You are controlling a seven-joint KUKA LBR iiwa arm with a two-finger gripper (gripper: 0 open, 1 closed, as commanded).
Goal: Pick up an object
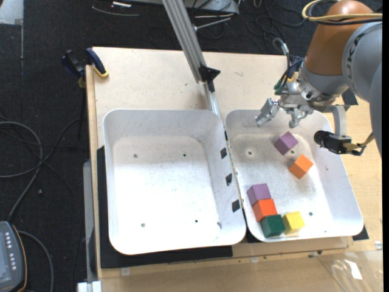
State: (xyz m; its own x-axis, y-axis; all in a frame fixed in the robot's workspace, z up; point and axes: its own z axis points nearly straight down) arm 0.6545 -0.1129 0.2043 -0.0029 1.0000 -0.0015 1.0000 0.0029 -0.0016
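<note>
two white bins point(121, 126) sat mid-frame, blocks clustered in the right one, where the gripper point(281, 115) hung spread open and empty above a purple cube point(285, 143), seemingly lining up.

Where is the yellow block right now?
The yellow block sits in the right bin, near its front edge in the camera view. It is right beside the green block, just below the red-orange block.
</note>
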